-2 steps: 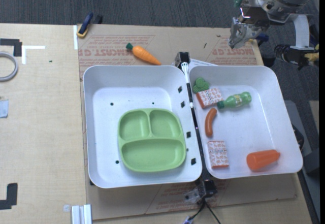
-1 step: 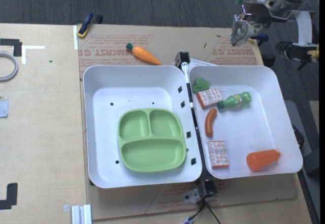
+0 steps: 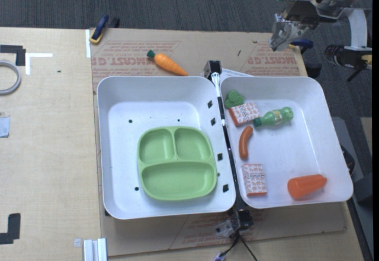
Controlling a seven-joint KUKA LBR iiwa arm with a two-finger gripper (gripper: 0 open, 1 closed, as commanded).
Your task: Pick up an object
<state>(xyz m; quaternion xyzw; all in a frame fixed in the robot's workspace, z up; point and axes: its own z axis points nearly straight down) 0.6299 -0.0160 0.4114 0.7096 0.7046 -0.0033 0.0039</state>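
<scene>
The things that could be picked up lie in the right-hand shallow white plastic bin (image 3: 331, 129): a small green bottle (image 3: 276, 116) on its side near the middle, a red-and-white printed carton (image 3: 244, 113) just to its left, a green leafy toy vegetable (image 3: 234, 99) above that carton close to the bin's left wall, a red-orange toy sausage (image 3: 245, 142) lying lengthwise below the carton, a second small red-and-white carton (image 3: 254, 179) flat near the front left corner, and an orange tapered plastic piece (image 3: 306, 186) by the front right corner. The left-hand white bin (image 3: 118, 106) holds a light green divided plastic plate (image 3: 176, 163) with three compartments. On the brown cardboard sheet (image 3: 195, 50) behind the bins, an orange toy carrot with a green top (image 3: 166, 62) lies well outside both bins, and a blue-and-yellow clip (image 3: 99, 28) sits at the sheet's back left corner. The sheet rests on a pale wooden table (image 3: 47, 153). The robot's metal hand (image 3: 283, 34) hangs above the back right corner of the cardboard, beyond the right bin's rear rim and apart from every object; whether it is released or clenched cannot be told, and nothing is seen in it.
</scene>
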